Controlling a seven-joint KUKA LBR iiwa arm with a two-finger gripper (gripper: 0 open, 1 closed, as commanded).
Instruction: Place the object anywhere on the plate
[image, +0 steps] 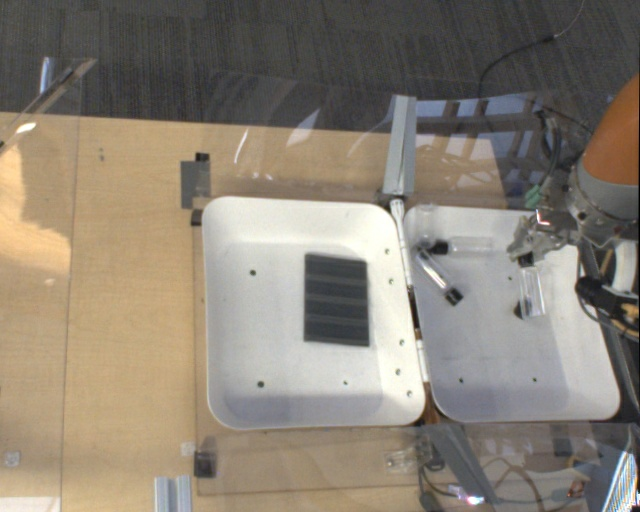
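Claw (528, 262), right of frame: finger state cannot be told. One dark grey ribbed rectangular plate (336, 299), centre-left bin. One black-tipped slender metal tool (437, 272), right bin.

Robotics lab, wooden bench (110, 300) with clear guard panels, two white bins (225, 300), loose cables (520, 50), grey carpet (250, 40)

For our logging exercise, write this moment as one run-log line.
arm: over right bin | gripper: low in right bin | plate: dark, left bin | small tool: right bin, apart from gripper
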